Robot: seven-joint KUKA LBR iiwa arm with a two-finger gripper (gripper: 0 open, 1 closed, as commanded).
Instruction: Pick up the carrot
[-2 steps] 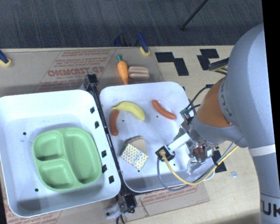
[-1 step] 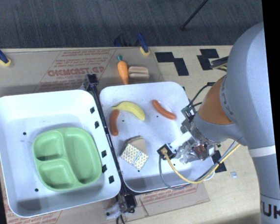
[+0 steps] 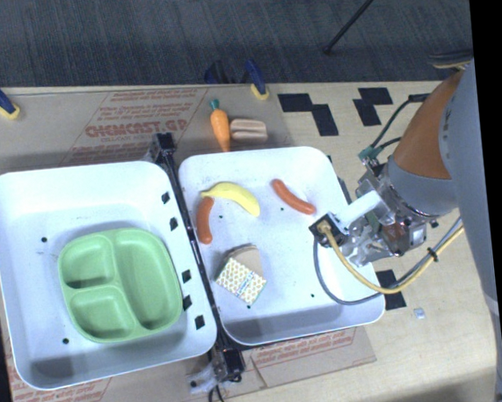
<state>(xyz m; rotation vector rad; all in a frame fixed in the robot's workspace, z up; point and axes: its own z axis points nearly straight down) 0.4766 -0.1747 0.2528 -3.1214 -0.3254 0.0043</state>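
The small orange toy carrot with a green top lies in the upper middle of the frame, outside both bins, on the brown cardboard sheet just above the rim of the right white plastic bin. It lies almost upright in the picture, green end up, and close beside a small tan and pink layered toy.

It looks like smooth hard plastic, so I judge it light, stiff and a little slippery. The shape narrows to a point, so the thick middle part is the better place to hold, with the fingers across its width.

The gripper is at the right side of the frame, over the right edge of the right bin, well apart from the carrot. It is half hidden by cables and metal parts, so I cannot tell how it is set, and nothing visible is in it.
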